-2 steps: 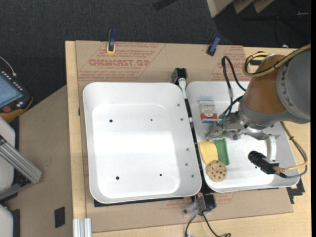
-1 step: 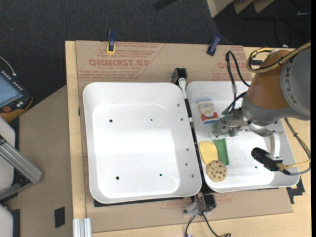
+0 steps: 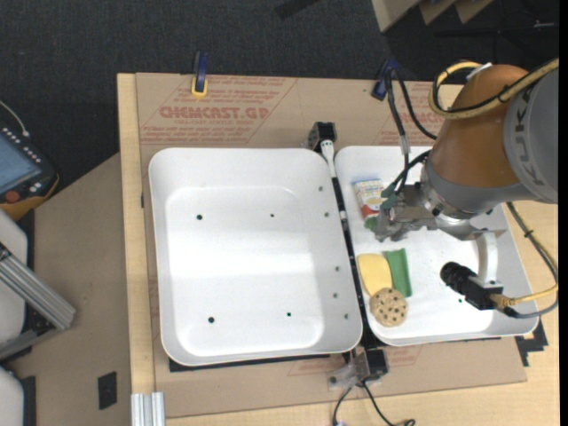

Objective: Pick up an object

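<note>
1. Camera view, bench: two shallow white bins sit side by side on a cardboard sheet printed with red lettering. A blue clamp grips the sheet's far edge and a second blue clamp grips it further right. A black clip sits at the far end of the seam between the bins.
2. Camera view, left bin: its white floor carries a few small dark dots.
3. Camera view, arm: the grey arm with its orange band reaches in from the right and hangs over the right bin's far half.
4. Camera view, gripper: it points towards the right bin's left edge, low over the floor. From this angle I cannot tell whether it is apart or together, and nothing can be seen held in it.
5. Camera view, things to pick up, all in the right bin along its left edge:
   - a small white packet with blue and red print lies near the far-left corner, just beside the gripper on its far side;
   - a yellow sponge with a green side lies about midway down the left edge, nearer than the gripper and apart from it;
   - a round speckled cookie lies by the near-left corner, touching the sponge's near end.
</note>
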